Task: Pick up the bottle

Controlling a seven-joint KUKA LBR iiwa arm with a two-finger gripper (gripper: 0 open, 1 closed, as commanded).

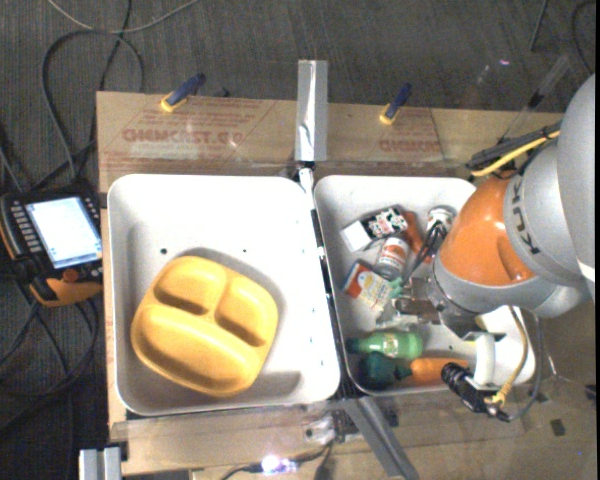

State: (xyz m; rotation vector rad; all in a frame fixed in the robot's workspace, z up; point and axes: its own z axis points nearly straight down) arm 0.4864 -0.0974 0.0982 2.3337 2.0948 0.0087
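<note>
A green bottle (390,345) lies on its side near the front of the right bin (330,268), its neck pointing left. My gripper (412,303) hangs low in that bin, just above and to the right of the bottle and beside a colourful packet (367,286). The grey and orange wrist (485,253) hides the bin's right half and most of the gripper.
Around the gripper lie a small can (391,257), a white box (357,234), a black-and-white item (387,220), a white-capped object (439,217), a dark green thing (380,369) and an orange carrot-like piece (430,370). A yellow moulded block (206,323) sits in the left bin (130,218).
</note>
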